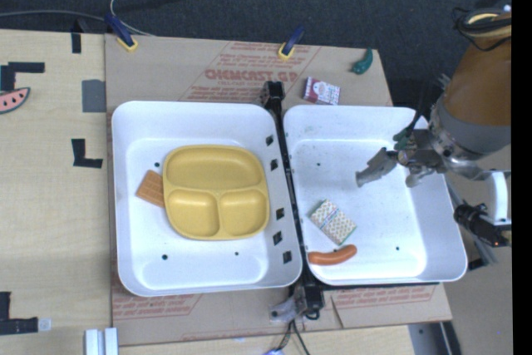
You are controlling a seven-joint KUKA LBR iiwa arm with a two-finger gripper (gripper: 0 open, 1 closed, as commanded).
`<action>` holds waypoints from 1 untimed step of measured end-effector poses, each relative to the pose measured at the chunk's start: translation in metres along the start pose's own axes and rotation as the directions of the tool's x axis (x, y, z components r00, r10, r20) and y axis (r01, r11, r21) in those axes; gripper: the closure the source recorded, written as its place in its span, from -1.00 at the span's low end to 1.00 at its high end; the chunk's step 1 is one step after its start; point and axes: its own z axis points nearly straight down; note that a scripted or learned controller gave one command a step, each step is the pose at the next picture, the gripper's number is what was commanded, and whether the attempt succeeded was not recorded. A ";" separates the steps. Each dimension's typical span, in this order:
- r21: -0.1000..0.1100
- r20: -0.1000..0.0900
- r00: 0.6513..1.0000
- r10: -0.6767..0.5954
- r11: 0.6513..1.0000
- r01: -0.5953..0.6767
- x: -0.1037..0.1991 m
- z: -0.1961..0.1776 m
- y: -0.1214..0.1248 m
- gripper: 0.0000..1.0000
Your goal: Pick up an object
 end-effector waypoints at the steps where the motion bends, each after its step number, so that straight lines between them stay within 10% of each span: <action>1: 0.004 -0.001 1.000 0.001 1.000 -0.001 0.003 0.139 0.003 -1.00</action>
